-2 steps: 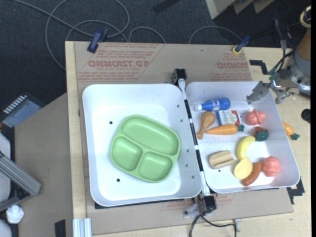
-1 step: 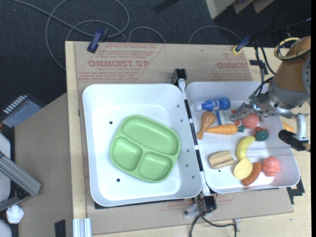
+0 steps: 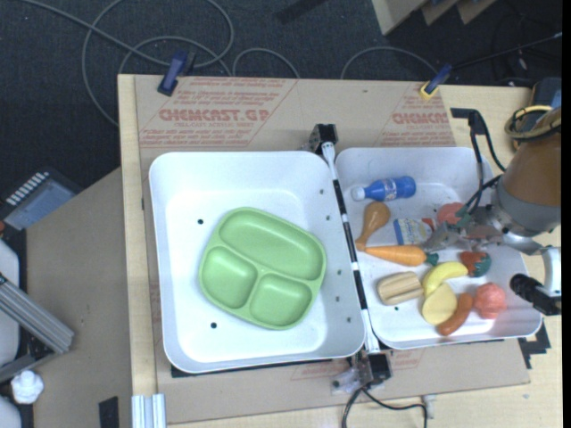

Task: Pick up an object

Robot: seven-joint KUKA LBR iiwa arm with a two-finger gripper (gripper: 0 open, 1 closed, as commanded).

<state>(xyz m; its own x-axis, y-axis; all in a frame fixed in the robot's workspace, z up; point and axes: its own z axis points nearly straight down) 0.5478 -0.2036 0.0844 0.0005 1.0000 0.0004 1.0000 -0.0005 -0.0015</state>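
The right bin point(image 3: 500, 330) holds several toy foods: a blue bottle point(image 3: 385, 188), a tan drumstick point(image 3: 374, 222), an orange carrot point(image 3: 398, 255), a bread roll point(image 3: 399, 287), a yellow banana point(image 3: 444, 275), a yellow lemon point(image 3: 438, 304), an orange sausage point(image 3: 459, 315), a pink tomato point(image 3: 489, 300) and a strawberry point(image 3: 475, 262). My gripper point(image 3: 453, 232) is low over the bin's right middle, just above the banana and strawberry and beside a red piece point(image 3: 451, 211). Nothing is clearly seen between its tips. The arm's orange band point(image 3: 535, 175) stands over the bin's right edge.
In the left bin point(image 3: 178, 185) lies a green tray point(image 3: 260, 267) with three compartments. A small packet point(image 3: 410, 231) lies near the carrot. Clamps point(image 3: 325, 135) join the bins at the back and front. Cables run over the floor behind the bench.
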